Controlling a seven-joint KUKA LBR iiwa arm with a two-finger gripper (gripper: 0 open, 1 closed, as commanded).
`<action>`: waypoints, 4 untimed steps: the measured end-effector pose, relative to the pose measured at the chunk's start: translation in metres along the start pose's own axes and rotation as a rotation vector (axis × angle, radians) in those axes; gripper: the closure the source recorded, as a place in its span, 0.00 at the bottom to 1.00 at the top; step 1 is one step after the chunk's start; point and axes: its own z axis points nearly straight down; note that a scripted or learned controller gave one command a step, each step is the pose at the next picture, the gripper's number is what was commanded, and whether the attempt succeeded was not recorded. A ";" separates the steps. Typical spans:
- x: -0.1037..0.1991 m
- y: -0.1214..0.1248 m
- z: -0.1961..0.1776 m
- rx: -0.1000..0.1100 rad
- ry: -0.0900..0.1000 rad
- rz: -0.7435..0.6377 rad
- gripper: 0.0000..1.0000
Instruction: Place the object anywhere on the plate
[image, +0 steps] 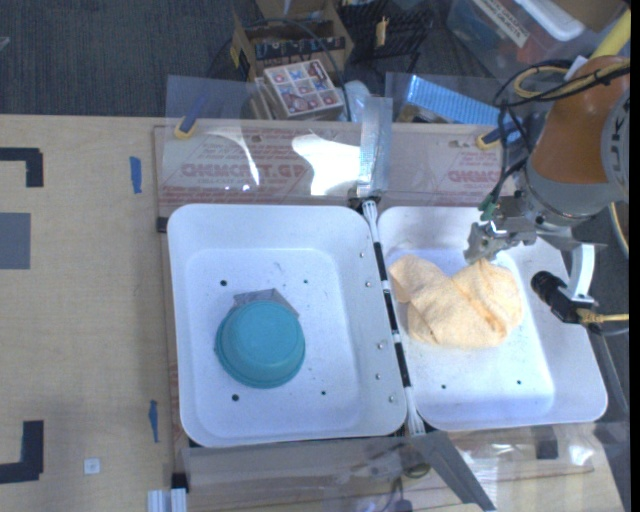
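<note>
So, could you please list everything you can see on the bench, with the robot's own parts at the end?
Bins: two, white, side by side; left bin, right bin.
Plate: one, teal, in the left bin, on a grey patch.
Cloth: one, yellow, crumpled, in the right bin.
Tape marks: two, blue, on the wooden bench left of the bins.
Clear panel: one, printed red, behind the bins.
Arm: one, grey with orange band, from the right.
Claw: one, at the cloth's upper right edge.
</note>
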 end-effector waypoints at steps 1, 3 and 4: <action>0.065 -0.007 0.009 0.002 0.002 0.086 1.00; 0.266 -0.079 -0.009 0.004 0.002 0.067 1.00; 0.289 -0.064 0.011 0.001 0.000 0.022 1.00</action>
